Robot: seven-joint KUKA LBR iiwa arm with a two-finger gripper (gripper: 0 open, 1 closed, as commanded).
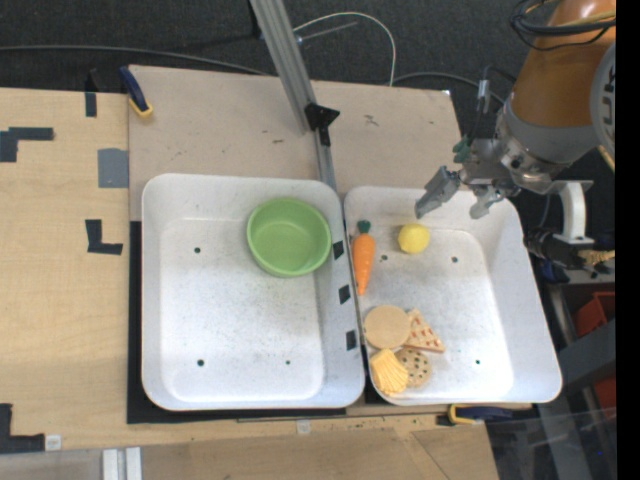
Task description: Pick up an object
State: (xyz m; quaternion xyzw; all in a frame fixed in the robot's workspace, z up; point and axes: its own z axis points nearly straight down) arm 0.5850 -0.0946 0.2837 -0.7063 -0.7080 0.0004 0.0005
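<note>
**Ana:** Nearest the camera, what sits at the bottom of the right bin (500, 368)?

**Ben:** Biscuits (400, 346), heaped in a small pile at its lower left. Nothing has been picked up yet; every item lies on a bin floor.

**Ana:** Which item is likeliest to be taken?

**Ben:** My guess is the yellow ball (413, 238). It rests in the upper part of the right bin, with a toy carrot (362, 258) just left of it, along the divider.

**Ana:** And the claw (462, 199)?

**Ben:** It hangs above and right of the ball, near the bin's top edge. Its two fingers are spread apart, pinching nothing and touching nothing.

**Ana:** Anything further left of the ball?

**Ben:** A green bowl (288, 235), in the left bin (180, 298).
</note>
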